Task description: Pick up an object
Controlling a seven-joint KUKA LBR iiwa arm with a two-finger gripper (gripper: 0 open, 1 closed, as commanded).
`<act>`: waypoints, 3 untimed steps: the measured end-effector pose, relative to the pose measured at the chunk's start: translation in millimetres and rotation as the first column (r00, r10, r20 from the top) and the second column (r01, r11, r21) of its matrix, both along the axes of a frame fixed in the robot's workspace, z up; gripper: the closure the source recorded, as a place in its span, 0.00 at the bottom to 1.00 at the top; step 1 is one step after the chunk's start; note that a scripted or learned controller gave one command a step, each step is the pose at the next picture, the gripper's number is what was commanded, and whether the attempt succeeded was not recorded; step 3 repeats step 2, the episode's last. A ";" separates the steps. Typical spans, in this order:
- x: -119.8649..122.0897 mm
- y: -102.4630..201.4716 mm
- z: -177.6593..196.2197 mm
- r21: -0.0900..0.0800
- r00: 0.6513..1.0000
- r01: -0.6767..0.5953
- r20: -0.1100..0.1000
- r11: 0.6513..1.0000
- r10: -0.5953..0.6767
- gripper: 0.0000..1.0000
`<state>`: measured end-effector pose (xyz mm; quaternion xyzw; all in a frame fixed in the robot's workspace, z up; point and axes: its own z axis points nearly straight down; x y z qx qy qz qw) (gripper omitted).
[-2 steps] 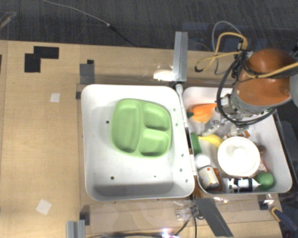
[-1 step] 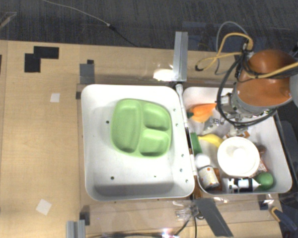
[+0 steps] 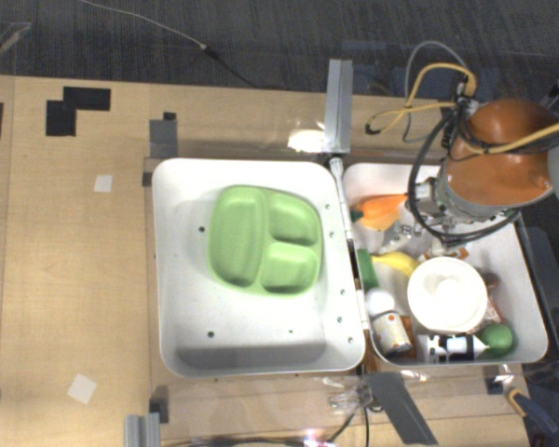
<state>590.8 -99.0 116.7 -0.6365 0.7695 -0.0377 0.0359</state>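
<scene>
Your arm (image 3: 498, 161) hangs low over the crowded right bin (image 3: 531, 277), its claw (image 3: 427, 234) buried among the clutter; you cannot tell its state. A white bowl (image 3: 447, 293), an orange item (image 3: 384, 210) and a yellow item (image 3: 396, 264) crowd it: judged from here, any closing could pinch two, or nothing.

the wooden table (image 3: 74, 277) under me has black tape shapes (image 3: 74, 108) stuck near its far left corner, plus a couple of small pale squares (image 3: 103, 183). a thin cable (image 3: 121, 7) snakes across the dark carpet (image 3: 261, 17) behind it. there's a grey metal post (image 3: 339, 105) standing at the back between my two bins.
</scene>
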 end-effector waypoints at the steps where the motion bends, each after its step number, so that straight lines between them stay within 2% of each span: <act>1: 85.8 1.8 -20.1 0.016 0.988 0.135 -0.074 0.991 -0.134 0.00; 2: -55.4 -0.1 -23.4 0.012 0.992 0.091 -0.091 0.996 -0.090 0.00; 3: -55.4 -0.1 -23.4 0.012 0.992 0.091 -0.091 0.996 -0.090 0.00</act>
